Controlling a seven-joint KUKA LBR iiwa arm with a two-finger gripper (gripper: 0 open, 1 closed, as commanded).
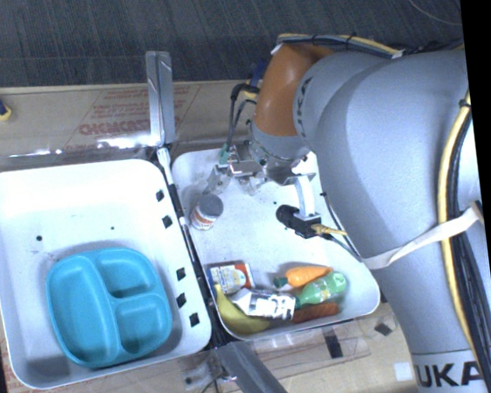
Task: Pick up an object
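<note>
The camera view looks down on a grey arm whose two-finger gripper (pixel 240 167) hangs over the top of the right white bin (pixel 259 234). Whether it is clamped or released cannot be told. A small round grey-capped jar (pixel 204 212) lies just beside it, toward the lower left, apart from it.

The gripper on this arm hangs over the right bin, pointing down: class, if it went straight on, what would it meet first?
Probably the bare white floor of the right bin under the gripper. The small can stands just beside that line; depth is unclear, so it might be brushed.
</note>
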